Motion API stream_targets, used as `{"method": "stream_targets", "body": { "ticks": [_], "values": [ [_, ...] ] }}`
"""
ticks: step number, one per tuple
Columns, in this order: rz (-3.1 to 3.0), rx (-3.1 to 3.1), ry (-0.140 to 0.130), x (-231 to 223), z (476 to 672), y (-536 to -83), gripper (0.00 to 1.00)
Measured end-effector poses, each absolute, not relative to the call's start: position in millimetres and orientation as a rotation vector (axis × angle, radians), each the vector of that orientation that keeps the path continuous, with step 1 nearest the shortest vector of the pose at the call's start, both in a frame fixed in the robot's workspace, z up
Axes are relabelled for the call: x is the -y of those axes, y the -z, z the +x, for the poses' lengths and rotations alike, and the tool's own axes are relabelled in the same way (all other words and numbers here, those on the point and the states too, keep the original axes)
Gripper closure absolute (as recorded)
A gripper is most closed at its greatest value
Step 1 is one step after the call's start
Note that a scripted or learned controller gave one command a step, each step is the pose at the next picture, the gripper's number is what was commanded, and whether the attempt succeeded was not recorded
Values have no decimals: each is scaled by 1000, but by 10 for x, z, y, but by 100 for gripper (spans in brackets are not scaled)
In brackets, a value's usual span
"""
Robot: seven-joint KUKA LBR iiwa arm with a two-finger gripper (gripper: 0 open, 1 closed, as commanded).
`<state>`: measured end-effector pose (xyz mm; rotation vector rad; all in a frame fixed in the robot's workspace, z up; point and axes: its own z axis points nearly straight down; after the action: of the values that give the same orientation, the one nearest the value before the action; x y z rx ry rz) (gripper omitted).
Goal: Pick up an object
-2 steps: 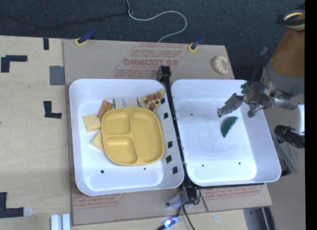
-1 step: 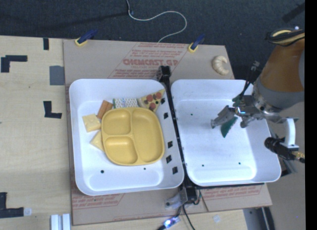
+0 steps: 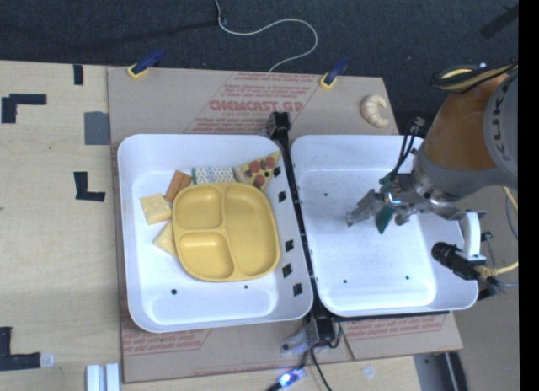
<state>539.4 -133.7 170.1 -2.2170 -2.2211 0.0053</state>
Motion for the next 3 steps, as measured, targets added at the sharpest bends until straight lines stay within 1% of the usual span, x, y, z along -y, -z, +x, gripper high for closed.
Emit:
{"method": "stream_targets", "body": {
  "ticks": [1,2,3],
  "values": [
    [-2215,2218,-7,1310,5302,-1086,0],
    [-2218,2222,-3,1300,5300,-833,0],
    [-2221,2223,-2,1306,5305,-949,100]
  ]
}}
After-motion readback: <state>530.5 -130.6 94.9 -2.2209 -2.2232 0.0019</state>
